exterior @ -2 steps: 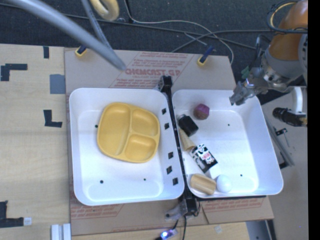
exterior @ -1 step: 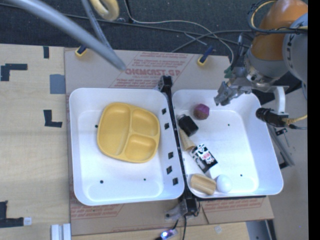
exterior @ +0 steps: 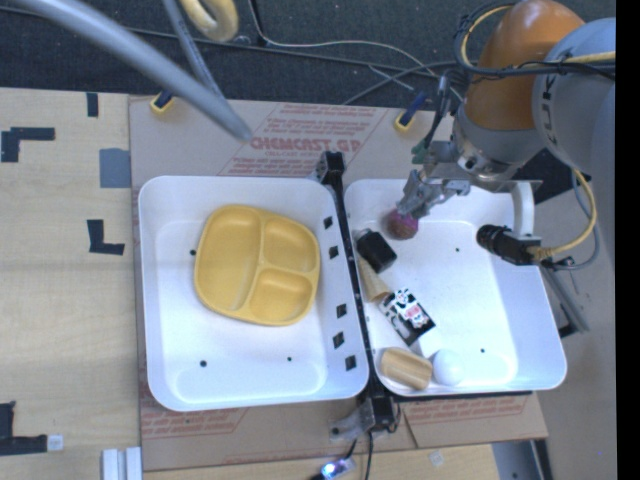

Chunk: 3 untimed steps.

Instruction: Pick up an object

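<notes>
Right bin, far end: gripper pinching small purplish obj; yellow tray in left bin.

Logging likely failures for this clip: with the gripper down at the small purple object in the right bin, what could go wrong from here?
1. The purple object sits at the very tip of the gripper; a hold that shallow, if it is one, could slip on lifting.
2. It lies close to the bin's back wall, so a push might roll it there.
3. The black block lies close by; a retry could knock it.
</notes>
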{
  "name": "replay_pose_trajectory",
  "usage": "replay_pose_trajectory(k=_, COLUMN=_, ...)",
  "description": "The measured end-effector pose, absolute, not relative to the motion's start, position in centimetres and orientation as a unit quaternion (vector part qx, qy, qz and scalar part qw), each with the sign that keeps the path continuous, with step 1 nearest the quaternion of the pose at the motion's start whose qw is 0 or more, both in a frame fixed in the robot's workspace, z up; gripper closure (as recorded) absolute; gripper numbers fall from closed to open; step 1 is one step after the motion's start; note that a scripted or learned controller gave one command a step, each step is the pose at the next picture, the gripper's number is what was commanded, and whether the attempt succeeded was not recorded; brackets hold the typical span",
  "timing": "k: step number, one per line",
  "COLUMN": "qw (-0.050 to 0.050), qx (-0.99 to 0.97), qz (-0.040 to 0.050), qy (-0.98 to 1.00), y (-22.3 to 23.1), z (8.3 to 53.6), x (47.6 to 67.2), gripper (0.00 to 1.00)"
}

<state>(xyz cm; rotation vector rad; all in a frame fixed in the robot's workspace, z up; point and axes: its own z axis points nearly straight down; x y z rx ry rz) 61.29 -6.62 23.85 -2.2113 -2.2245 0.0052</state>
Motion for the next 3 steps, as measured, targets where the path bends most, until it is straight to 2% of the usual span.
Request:
replay_pose_trajectory(k=1, qw=0.003, qx=-0.705, qz=0.0024, qy=-0.709, y=-1.2, z=22.2, x=60.7, gripper=1.00)
replay_pose_trajectory(k=2, qw=0.003, qx=-0.705, qz=0.0029, qy=-0.709, y=3.7, z=21.1, x=59.2, gripper=1.00)
replay_pose_trajectory(k=3, qw=0.003, qx=-0.705, qz=0.0029, qy=-0.709, y=8.8, z=20.2, x=58.9, gripper=1.00)
